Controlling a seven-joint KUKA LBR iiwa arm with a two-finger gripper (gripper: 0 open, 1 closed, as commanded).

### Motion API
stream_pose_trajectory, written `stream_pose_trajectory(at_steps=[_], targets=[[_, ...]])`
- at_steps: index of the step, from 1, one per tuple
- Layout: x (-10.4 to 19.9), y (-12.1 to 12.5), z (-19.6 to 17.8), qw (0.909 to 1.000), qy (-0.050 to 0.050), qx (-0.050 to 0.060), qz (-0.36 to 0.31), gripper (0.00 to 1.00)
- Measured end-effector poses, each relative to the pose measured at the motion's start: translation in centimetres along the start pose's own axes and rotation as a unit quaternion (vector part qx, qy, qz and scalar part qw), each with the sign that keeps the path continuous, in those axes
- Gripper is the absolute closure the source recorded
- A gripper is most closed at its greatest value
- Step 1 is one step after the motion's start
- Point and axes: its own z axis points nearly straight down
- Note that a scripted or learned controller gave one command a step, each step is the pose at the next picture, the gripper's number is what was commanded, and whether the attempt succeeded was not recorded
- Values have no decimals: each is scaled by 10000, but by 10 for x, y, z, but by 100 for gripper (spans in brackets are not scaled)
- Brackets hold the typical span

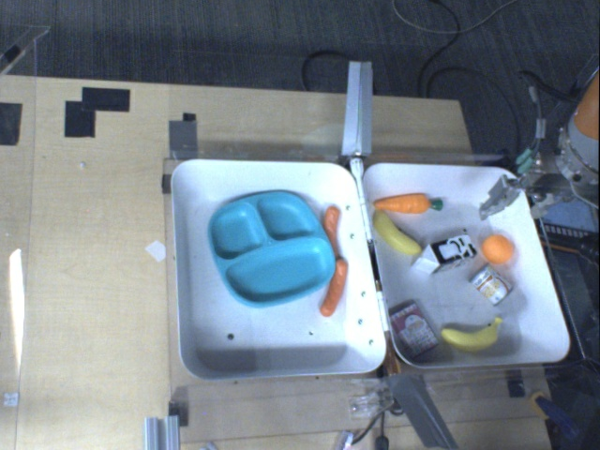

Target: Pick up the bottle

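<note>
The claw (500, 198) hangs over the far right corner of the right bin (553, 331), with nothing seen between its fingers; how far they are parted I cannot tell from this slanted view.

In the right bin, the bottle (490, 285), a small clear jar-like one with a pale label, lies on its side nearer the camera than the claw, well apart from it. Between the two sits an orange (498, 249), just below the claw and close to the bottle. Left of the orange is a black-and-white card (451, 249). Further left of the claw lie a carrot (407, 203) along the far wall and a yellow banana (397, 234) just beneath it. A second banana (472, 335) rests by the near wall, below the bottle, beside a dark red packet (412, 327).

The left bin (202, 345), well to the claw's left on the worktop (94, 251), holds a blue divided plate (270, 247) and two orange sausage-like pieces (333, 270) along the plate's right edge.
</note>
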Motion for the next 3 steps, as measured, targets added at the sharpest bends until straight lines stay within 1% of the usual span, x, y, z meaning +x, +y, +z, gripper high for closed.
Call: stream_pose_trajectory(at_steps=[1,2,3], targets=[[4,11,-10,9898,-1,-6,1426,0],[5,13,-21,9904,-8,-28,1383,100],[-20,-43,-61,9830,-3,-3,1836,100]])
